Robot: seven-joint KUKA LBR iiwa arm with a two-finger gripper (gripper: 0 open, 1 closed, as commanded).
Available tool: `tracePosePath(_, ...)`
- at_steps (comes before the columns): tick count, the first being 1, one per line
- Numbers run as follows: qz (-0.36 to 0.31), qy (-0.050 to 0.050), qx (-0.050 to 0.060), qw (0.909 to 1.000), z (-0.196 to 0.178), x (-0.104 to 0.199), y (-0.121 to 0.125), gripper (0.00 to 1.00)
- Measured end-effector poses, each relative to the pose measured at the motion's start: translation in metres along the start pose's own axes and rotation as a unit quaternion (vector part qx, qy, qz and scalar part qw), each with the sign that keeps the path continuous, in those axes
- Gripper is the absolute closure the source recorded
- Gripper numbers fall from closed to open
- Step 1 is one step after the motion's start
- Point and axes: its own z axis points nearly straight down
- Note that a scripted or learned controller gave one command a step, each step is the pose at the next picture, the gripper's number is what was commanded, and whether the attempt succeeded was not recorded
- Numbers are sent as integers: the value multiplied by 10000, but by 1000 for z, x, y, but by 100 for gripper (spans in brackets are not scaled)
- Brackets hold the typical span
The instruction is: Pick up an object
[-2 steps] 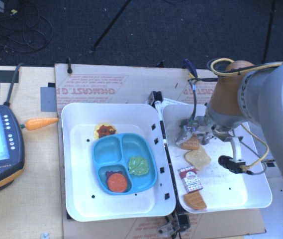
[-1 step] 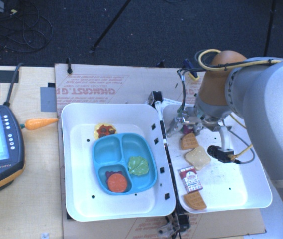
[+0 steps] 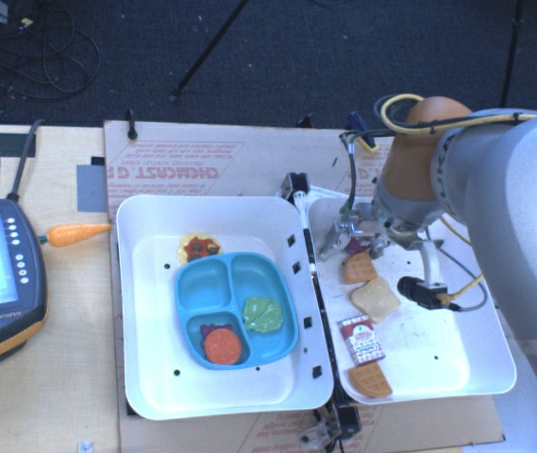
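The hand (image 3: 358,239), grip state unclear, hovers just above 1 toast piece (image 3: 359,268); it should descend centred over it.

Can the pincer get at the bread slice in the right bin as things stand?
Probably yes: the pincer hangs just above the bread slice, which lies flat with its top uncovered, though a toast piece crowds it.
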Motion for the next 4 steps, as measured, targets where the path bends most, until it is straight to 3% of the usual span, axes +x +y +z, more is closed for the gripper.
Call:
tracePosePath(1, -1, 6, 28, 10000, -9, 0, -1, 100)
tracePosePath(2, -3, 3, 17, 10000, -9, 0, 0, 0)
tracePosePath(3, 8, -8, 2, 10000, 0, -31, 0, 0)
tracePosePath(4, 12, 6, 22, 10000, 1, -16, -35, 0)
